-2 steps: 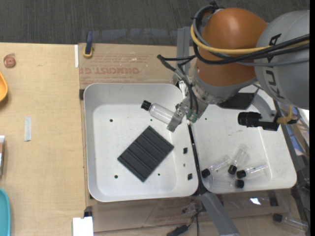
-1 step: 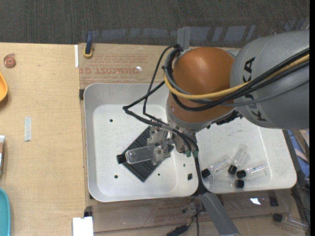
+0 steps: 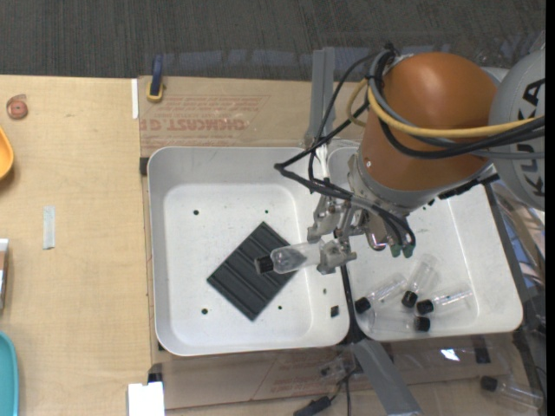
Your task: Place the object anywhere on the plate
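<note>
While our hand (image 3: 323,255) is clamped on the clear vial (image 3: 286,259), its long axis points left, black-capped end already over the black plate (image 3: 247,271)

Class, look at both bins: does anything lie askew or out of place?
The black plate sits turned at an angle to the left bin's walls, not squared up. A clear vial lies across its right corner, beside the gripper. More vials lie scattered at odd angles in the right bin.

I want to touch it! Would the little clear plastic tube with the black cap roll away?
Probably. The clear plastic tube with the black cap looks round and smooth, so likely slippery and light. The ridged black rectangular plate under it might slow rolling.
</note>
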### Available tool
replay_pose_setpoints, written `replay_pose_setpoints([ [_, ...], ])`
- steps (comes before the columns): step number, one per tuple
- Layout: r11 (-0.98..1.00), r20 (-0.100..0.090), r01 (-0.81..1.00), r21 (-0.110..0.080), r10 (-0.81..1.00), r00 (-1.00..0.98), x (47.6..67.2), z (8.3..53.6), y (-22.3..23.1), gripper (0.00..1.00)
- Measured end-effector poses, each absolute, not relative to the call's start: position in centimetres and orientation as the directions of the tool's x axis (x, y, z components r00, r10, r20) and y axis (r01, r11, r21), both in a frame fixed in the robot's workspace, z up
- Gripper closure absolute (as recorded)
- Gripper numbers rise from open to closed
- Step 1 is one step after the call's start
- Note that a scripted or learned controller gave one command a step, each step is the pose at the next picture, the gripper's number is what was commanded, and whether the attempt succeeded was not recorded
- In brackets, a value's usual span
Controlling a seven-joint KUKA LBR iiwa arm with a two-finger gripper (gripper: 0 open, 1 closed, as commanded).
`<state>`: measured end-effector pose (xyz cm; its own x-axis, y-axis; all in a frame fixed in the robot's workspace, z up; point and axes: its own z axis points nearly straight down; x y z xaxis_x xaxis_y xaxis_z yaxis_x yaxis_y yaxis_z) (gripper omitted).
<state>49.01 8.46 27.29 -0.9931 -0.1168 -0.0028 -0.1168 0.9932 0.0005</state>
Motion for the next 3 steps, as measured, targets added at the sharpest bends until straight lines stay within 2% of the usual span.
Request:
replay_pose_setpoints([
  [1, 0.945, 0.0, -0.328, 0.001, -0.328, -0.945, 52.8, 17.9, 19.8, 1.0],
  [2, 0.892, -0.002, -0.451, 0.001, -0.451, -0.892, 58.4, 15.1, 22.7, 1.0],
  [3, 0.783, -0.005, -0.622, 0.0, -0.622, -0.783, 65.8, 9.7, 22.7, 1.0],
])
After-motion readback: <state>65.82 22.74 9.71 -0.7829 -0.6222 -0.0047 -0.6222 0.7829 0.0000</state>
